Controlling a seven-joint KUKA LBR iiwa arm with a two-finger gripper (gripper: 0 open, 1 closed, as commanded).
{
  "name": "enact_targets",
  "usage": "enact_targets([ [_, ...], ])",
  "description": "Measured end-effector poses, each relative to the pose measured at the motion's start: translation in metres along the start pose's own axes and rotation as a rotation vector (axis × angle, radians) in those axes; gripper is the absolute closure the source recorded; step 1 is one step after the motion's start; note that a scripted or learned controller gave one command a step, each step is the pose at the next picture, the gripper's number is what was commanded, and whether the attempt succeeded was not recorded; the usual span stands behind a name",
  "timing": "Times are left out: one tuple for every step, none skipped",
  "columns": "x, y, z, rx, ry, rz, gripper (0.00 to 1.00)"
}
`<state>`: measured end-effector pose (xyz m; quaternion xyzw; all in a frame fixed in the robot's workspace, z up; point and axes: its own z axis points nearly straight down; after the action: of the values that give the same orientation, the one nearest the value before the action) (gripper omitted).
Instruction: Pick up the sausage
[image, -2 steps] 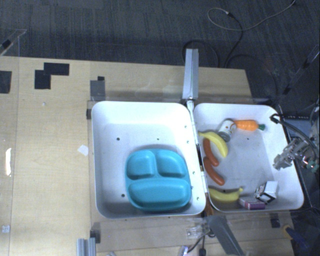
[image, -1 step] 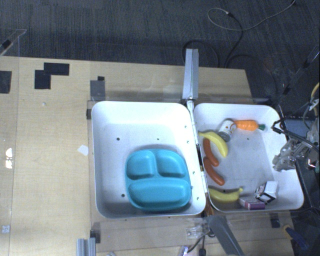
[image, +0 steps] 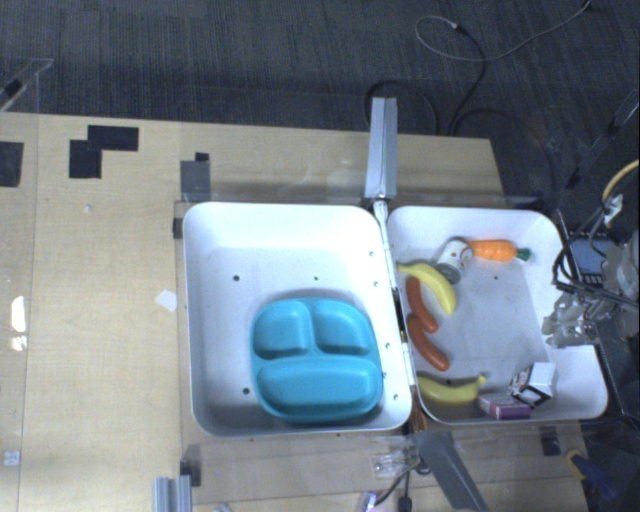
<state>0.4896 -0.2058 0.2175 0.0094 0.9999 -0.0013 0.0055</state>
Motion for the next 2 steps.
enact_targets([
  [0.000,0.000,0.000,0.000,0.000,0.001,0.00],
  [-0.001,0.000,-0.053,0.000,-0.002,-0.205,0.00],
])
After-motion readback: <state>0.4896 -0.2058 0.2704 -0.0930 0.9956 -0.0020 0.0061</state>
